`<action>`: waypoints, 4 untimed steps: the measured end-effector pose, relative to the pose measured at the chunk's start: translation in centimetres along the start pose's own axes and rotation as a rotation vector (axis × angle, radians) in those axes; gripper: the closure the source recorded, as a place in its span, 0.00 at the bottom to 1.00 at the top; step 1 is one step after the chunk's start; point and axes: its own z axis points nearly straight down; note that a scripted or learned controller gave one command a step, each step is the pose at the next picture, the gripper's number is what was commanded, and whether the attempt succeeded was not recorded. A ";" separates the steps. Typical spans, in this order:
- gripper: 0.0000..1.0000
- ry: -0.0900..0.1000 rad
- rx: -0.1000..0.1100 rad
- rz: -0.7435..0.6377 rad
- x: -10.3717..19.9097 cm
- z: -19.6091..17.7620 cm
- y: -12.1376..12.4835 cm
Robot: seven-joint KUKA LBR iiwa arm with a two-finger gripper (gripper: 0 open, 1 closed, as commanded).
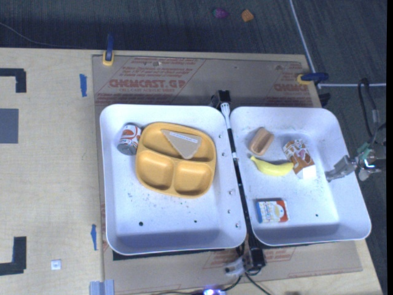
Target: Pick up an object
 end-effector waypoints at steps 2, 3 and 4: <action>0.00 -0.008 -0.011 0.004 7.8 13.6 -0.3; 1.00 -0.018 -0.021 0.008 7.4 12.4 -0.1; 0.00 -0.018 -0.020 0.008 7.5 12.5 -0.1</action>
